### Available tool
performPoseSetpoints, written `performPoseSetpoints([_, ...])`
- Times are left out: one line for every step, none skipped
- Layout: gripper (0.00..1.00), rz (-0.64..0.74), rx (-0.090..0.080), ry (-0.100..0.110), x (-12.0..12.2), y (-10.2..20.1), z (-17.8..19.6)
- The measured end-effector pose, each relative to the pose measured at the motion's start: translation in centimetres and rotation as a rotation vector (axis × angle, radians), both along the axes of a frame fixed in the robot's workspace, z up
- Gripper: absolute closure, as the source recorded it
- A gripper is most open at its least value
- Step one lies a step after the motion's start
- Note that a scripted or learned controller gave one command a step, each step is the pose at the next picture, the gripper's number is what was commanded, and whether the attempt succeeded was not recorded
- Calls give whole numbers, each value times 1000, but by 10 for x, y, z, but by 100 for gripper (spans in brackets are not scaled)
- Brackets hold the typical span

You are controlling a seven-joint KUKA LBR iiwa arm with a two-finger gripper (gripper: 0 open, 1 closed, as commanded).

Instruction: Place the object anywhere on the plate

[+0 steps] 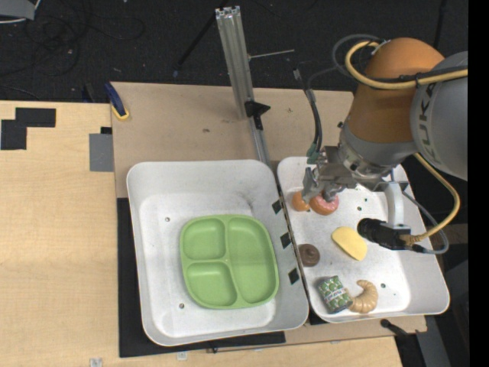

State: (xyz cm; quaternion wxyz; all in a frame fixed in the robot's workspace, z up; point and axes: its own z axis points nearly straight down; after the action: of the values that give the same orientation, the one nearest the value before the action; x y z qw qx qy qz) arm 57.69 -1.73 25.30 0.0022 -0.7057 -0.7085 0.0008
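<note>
Two white bins sit side by side on the bench; your green sectioned plate point(228, 261) lies in the left bin point(153, 197). At the right bin's point(428, 297) 10 o'clock corner, the gripper point(317, 192) stands over an orange piece point(301, 202) and pink donut point(325, 204); finger state cannot be told. Yellow wedge point(350, 243), brown disc point(309, 254), green packet point(332, 292) and croissant point(364, 297) lie toward 6 o'clock.

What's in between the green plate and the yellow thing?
In the camera view, a small round brown piece sits between the green plate and the yellow thing, just past where the two white bins' rims meet.
</note>
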Motion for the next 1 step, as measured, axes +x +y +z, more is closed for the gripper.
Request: performPoseSetpoints([100,2,0,0,-15,52,3])
